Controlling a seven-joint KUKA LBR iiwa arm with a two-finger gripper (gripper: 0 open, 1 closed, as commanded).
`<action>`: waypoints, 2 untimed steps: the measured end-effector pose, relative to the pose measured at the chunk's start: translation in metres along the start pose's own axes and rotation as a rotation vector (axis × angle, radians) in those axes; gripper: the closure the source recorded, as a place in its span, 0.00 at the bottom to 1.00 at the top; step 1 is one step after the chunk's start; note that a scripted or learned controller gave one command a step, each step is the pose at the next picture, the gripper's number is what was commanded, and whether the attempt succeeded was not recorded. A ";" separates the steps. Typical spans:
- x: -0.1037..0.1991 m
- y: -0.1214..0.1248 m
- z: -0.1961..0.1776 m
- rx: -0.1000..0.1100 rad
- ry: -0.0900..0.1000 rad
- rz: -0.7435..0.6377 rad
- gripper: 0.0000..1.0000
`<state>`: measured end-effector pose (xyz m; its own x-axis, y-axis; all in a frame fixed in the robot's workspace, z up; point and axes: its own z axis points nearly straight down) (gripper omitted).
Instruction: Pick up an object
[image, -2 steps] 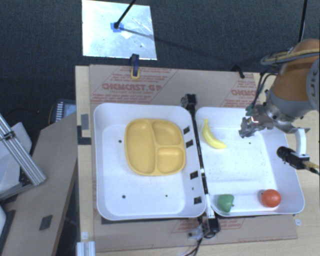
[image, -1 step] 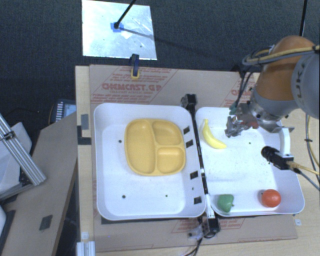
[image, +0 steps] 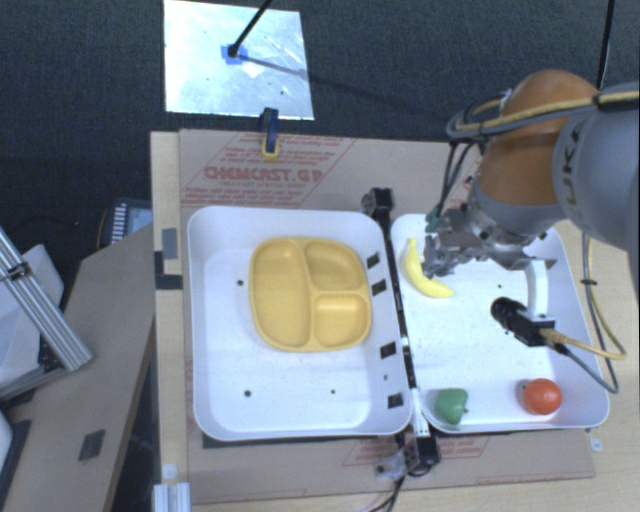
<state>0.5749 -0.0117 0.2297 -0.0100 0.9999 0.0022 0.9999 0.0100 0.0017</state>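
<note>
A yellow banana (image: 421, 276) lies at the left side of the right bin (image: 575, 395). My gripper (image: 438, 262) hangs right over the banana's upper end, close to touching it. A green pepper-like piece (image: 451, 404) sits at the right bin's front left corner. An orange-red round fruit (image: 541, 396) rests near its front right. The arm's grey and orange wrist covers the back of that bin.
A yellow divided plate (image: 308, 293) lies in the left bin (image: 220, 400). A black cylindrical piece with a cable (image: 517, 320) hangs over the middle of the right bin. A black divider (image: 392, 300) runs between the bins.
</note>
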 end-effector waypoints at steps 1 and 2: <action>0.051 -0.013 0.011 0.002 -0.001 0.001 1.00; 0.105 -0.032 0.004 0.002 0.000 -0.001 1.00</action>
